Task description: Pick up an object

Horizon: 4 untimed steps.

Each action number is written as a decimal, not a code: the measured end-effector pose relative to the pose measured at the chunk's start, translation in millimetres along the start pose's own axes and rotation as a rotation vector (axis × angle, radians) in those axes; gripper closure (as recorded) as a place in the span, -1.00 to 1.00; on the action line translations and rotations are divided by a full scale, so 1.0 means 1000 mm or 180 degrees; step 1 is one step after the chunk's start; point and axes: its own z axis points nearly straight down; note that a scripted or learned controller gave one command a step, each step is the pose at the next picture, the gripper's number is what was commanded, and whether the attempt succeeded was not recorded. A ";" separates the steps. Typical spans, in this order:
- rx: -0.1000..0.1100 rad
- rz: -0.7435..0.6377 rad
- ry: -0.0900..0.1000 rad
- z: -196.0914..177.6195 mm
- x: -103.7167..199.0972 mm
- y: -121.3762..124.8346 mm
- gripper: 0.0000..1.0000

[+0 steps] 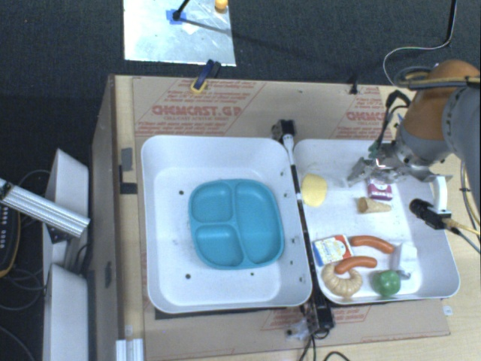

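Note:
My gripper [378, 168] hangs over the far part of the right bin [451, 277], its fingers spread open with nothing between them. Just in front of it lie a small purple-and-white packet [380, 192] and a tan wedge [373, 206]. A yellow lemon-like piece [314, 189] rests by the bin's left wall. Toward the near side are two red sausages [372, 242] [355, 263], a small carton [331, 248], a tan bagel [342, 281], a green round piece [387, 282] and a pale clear item [403, 257].
The left bin [161, 201] holds a blue divided plate [234, 222]. A black divider clip [286, 131] sits where the two bins meet at the far side. The arm's black cable fitting [425, 213] overhangs the right bin's right side.

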 end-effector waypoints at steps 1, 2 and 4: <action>-0.0011 0.0006 -0.0011 -0.001 -0.006 -0.049 -1.00; -0.0029 0.0007 -0.0026 -0.013 -0.008 -0.047 1.00; 0.0026 0.0002 0.0013 0.003 -0.025 0.029 -1.00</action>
